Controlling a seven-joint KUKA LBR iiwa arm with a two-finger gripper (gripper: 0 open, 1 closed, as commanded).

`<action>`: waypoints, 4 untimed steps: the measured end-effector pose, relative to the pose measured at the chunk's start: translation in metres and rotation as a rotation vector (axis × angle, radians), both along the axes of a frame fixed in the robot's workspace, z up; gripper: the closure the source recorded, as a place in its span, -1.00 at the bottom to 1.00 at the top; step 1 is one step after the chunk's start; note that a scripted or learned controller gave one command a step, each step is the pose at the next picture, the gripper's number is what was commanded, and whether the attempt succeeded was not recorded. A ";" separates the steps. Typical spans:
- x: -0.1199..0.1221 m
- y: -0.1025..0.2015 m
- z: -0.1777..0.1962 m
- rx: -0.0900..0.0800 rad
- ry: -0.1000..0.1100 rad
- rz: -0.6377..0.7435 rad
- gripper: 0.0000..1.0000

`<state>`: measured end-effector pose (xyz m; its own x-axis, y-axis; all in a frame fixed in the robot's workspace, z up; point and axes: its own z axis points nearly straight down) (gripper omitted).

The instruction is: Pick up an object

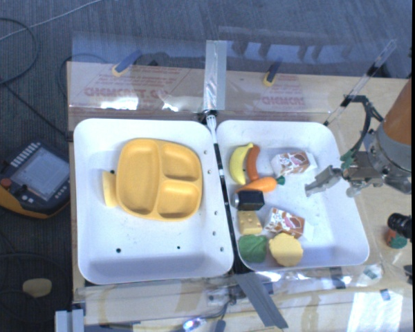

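From the one camera above the bench (277, 88) I count two white bins, side by side. The left bin (97, 254) holds one yellow divided tray (159, 178) with three compartments, and one small pale yellow piece (108, 189) lies just beside the tray's left edge, partly under it.

The right bin (332, 144) holds nine toy foods, as far as I can count. At the far left of this bin I see one yellow banana (239, 162) and one brown sausage (252, 163) touching each other. Just near of them lies one orange carrot (263, 184), then one black block (250, 199), then one pale cheese-like cube (249, 222). At the near edge there is one green leafy piece (253, 247) and one yellow lumpy piece (286, 249), touching each other. There are also two small packets with red and white print: one far packet (291, 162) and one near packet (283, 223).

The arm enters from the right, and the end effector (323, 180) is over the right part of the right bin, apart from all the foods. I see nothing between its fingers; whether they are spread or closed, I cannot tell.

On the floor at the left lies one handheld controller (29, 178).
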<state>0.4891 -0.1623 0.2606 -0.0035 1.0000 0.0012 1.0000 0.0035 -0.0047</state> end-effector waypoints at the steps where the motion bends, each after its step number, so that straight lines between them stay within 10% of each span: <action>1: 0.080 0.009 -0.092 -0.001 0.000 0.067 -1.00; 2: 0.083 0.023 -0.103 -0.002 0.002 -0.280 -1.00; 3: 0.141 0.026 -0.068 -0.007 0.001 -0.507 -1.00; 4: 0.118 0.033 -0.169 -0.004 0.000 -0.398 -1.00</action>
